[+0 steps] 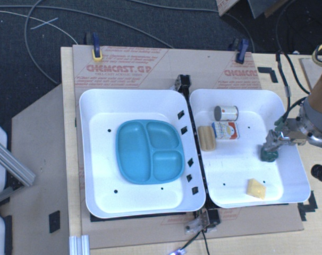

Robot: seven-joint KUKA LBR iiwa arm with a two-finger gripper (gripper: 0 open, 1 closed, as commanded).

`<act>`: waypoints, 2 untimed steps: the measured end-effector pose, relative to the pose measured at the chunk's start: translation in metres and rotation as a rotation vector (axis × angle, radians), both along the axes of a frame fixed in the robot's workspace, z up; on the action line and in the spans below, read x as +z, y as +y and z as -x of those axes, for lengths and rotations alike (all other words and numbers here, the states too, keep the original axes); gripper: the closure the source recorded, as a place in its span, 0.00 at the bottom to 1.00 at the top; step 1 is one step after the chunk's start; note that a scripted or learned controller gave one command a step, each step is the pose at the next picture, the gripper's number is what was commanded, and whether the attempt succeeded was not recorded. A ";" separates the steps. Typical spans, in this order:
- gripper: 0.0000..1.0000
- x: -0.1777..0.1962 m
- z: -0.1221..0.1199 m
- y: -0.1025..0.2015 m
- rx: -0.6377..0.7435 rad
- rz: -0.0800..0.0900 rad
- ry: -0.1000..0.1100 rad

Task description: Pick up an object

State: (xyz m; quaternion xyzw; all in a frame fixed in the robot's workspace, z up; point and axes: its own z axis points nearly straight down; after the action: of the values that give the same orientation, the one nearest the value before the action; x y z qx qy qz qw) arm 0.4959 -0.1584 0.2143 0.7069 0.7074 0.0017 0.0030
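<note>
The right bin [288, 177] holds several small objects. A small silver can [226, 112] lies on its side near the back. Just in front of it is a white, red and blue box [225, 130], and a tan sponge-like block [206, 138] lies to its left by the divider. A yellow wedge [256, 188] rests near the front edge. My gripper [269, 152] reaches in from the right and hangs low over the bin's right side, well apart from all of these. Nothing is seen held in it.
The left bin [97, 195] holds a blue divided plate [150, 151]. A black divider [190, 142] runs between the bins. Blue clamps [96, 45] pin the board at the back, and cables lie on the dark floor behind.
</note>
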 end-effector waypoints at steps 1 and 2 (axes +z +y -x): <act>1.00 0.020 -0.001 0.000 0.000 -0.001 0.003; 1.00 0.029 -0.016 0.056 0.007 -0.004 0.004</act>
State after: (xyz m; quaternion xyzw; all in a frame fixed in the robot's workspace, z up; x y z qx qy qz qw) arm 0.5116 -0.1024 0.2429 0.7045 0.7097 0.0017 0.0002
